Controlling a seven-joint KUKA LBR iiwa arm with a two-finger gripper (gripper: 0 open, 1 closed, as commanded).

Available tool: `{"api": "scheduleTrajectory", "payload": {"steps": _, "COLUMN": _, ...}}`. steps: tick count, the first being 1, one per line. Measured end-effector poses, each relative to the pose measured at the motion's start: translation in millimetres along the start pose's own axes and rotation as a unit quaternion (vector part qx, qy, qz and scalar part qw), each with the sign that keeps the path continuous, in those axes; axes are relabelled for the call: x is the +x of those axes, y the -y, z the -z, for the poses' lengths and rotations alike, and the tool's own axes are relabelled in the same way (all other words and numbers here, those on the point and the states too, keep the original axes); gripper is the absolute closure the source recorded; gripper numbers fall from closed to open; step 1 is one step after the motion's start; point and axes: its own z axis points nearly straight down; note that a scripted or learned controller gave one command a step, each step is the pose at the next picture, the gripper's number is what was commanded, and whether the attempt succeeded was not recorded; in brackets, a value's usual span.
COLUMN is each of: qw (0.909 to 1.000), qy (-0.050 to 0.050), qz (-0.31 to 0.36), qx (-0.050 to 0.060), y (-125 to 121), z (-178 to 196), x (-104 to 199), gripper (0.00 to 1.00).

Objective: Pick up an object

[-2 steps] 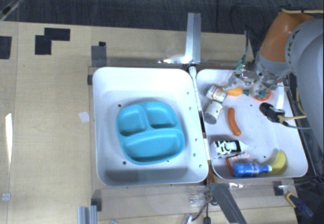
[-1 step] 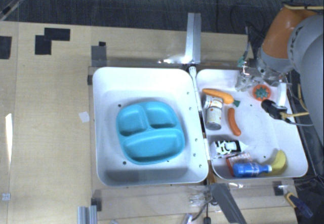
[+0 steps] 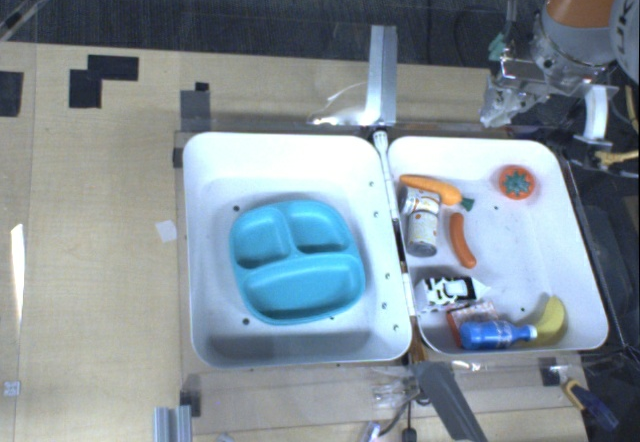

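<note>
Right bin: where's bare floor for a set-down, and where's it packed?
Right bin: bare floor in the middle and along the right wall, between the sausage, the orange round toy and the banana. Crowded along the divider: carrot, can, blue bottle.

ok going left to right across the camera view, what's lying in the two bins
Blue divided plate → small jar → orange sausage-shaped toy → round orange toy with a teal centre → yellow banana.
</note>
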Motion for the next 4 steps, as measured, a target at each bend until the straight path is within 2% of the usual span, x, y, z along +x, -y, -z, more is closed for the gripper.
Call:
{"api": "scheduleTrajectory", "payload": {"steps": 1, "qw": 0.9985, "qy": 0.000, "qz": -0.054, "qx": 0.002, "y": 32, "z": -2, "x": 36, "gripper": 1.00}}
{"api": "scheduleTrajectory", "payload": {"steps": 2, "qw": 0.9993, "qy": 0.000, "qz": -0.038, "qx": 0.002, "y": 58, "z": 2, "x": 54, "gripper": 1.00}}
{"api": "scheduleTrajectory", "payload": {"steps": 3, "qw": 0.9999, "qy": 0.000, "qz": -0.017, "qx": 0.001, "y": 72, "z": 19, "x": 12, "gripper": 1.00}}
{"api": "scheduleTrajectory", "payload": {"steps": 4, "qw": 0.9996, "qy": -0.001, "qz": -0.028, "qx": 0.002, "y": 122, "z": 28, "x": 47, "gripper": 1.00}}
